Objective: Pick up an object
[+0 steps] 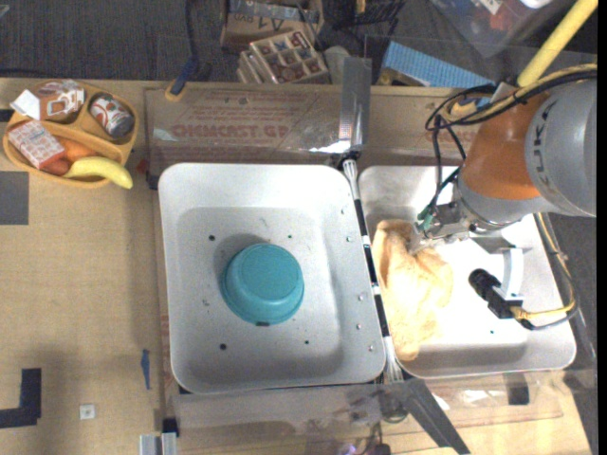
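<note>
Nearest the lens stands the grey arm [531,159] with its orange band, reaching in from the desk's right edge and bending down over the right bin [541,349]. Its gripper [429,226] sits low at the far end of the crumpled yellowish cloth [413,287], touching or just above it. The wrist hides the working end, so I cannot tell whether it is open or closed, and no object is seen in its grasp.

The desk [76,282] carries both bins side by side near its front edge. The left bin [180,282] is the larger in view, and the right bin touches it along a shared rim.

The cloth, judged the object under attempt, lies along the right bin's left wall, running from the middle toward the front corner. It is limp and bunched, so a pinch on a raised fold is likely to be needed, and slipping is the main risk.

A teal bowl [264,282] rests upside down at the centre of the left bin, well apart from the gripper. Its smooth dome would probably be the harder pick, which may explain the arm's position.

A black fitting [488,290] on a cable lies over the right bin, near the arm.

A yellow tray [11,140] at the desk's far left corner holds a banana [100,169] and small packets, apart from the work.

Finding: the pick is not yet done.
</note>
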Controlling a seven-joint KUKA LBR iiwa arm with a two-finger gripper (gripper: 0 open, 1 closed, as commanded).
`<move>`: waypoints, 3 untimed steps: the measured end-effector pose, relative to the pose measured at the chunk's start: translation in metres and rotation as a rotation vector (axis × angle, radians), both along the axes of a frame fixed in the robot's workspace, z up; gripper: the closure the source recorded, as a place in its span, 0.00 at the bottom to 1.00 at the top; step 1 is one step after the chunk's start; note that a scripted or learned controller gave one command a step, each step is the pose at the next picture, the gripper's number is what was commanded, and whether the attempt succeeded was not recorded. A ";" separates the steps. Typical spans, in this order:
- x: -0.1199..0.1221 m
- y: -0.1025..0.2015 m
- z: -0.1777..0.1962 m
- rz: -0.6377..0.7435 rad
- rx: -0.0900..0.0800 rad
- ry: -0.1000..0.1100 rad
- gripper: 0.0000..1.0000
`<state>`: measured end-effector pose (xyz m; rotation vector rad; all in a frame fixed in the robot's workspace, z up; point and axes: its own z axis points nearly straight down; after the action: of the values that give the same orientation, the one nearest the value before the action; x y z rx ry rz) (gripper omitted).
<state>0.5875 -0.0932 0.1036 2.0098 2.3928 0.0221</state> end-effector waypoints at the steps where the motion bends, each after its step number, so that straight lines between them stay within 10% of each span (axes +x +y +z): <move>1: 0.000 0.000 0.000 0.000 -0.001 0.000 0.00; 2: 0.001 -0.003 -0.012 0.014 -0.002 0.007 0.00; 3: 0.003 -0.003 0.000 0.011 0.000 0.001 1.00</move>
<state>0.5904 -0.0960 0.1033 1.9967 2.4040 0.0211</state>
